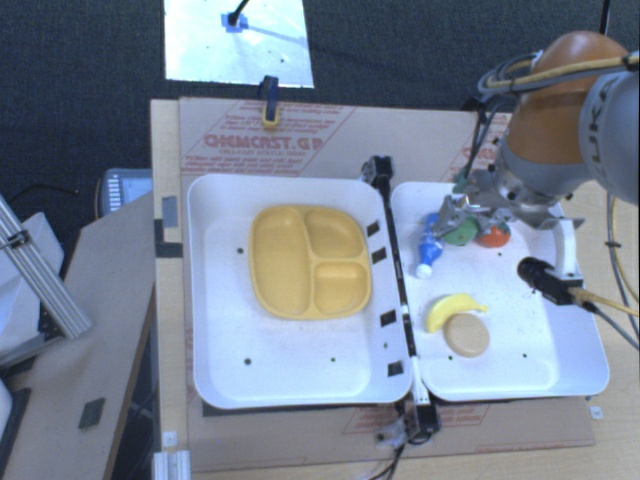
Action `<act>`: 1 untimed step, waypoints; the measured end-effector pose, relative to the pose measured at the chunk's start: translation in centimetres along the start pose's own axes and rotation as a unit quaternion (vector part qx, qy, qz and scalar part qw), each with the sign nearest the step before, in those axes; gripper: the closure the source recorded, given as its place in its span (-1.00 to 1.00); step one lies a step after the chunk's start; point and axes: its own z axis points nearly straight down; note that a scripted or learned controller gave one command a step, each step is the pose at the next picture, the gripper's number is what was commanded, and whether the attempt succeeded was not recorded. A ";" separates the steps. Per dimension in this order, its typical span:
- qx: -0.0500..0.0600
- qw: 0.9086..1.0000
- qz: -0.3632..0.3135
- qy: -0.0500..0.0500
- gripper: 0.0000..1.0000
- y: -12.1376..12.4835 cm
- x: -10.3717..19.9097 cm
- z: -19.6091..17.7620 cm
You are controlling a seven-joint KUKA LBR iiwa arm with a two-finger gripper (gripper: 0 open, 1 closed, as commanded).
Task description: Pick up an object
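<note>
Seen from above, two shallow white bins sit side by side on a bench. The left bin [215,368] holds a yellow divided plate [308,261] lying flat near its middle. The right bin [590,373] holds a small cluster at its far left: a blue and white bottle [430,245], a green object [462,232] and an orange-red object [493,234], all close together. Nearer the camera lie a yellow banana [454,310] and, touching it, a tan round disc [467,336]. The grey and orange arm [560,118] reaches in from the right, and its gripper [458,211] is down among the far cluster, right over the green object and beside the bottle. Whether it is spread or clamped cannot be told here. The step in hand looks like the reach into the cluster; next it would need a firm hold on one item before lifting clear.
</note>
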 end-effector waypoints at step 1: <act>0.000 1.000 0.000 0.000 1.00 1.9 5.6 0.9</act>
